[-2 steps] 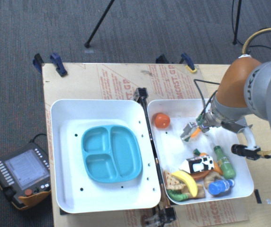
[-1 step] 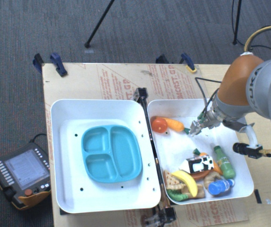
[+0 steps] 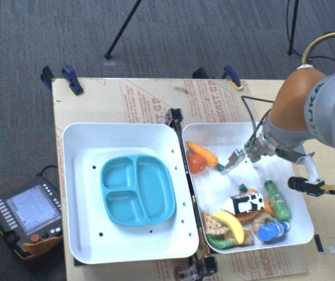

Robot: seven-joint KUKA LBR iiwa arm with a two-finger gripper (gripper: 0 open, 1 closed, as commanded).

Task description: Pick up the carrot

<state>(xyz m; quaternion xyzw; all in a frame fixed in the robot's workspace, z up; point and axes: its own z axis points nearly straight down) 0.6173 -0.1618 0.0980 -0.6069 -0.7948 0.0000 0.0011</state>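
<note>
You've got the bench (image 3: 126, 98), a flat brown board w/ red print, clamped at the far edge. On it sit two shallow white bins w/ rounded corners, side by side: left bin (image 3: 79, 157) and right bin (image 3: 232, 133). The arm (image 3: 308, 110) reaches in from the right, grey w/ its orange band bulging over the right bin's far right corner, wrist angled down and toward the left. In the left bin lies a smooth teal tray (image 3: 138, 189), three compartments, glossy plastic. The end effector (image 3: 233, 160) sits low in the right bin, tips pointing left; fingers look narrowly parted w/ nothing between them. The carrot (image 3: 203, 153), orange and tapered, lies in the right bin's far left part, just left of the end effector, not touching it. A round red tomato (image 3: 196, 164) touches the carrot's near side. Near corner of that bin: a yellow banana (image 3: 231, 226), a green bottle (image 3: 277, 202), a blue bottle (image 3: 270, 232).
</note>
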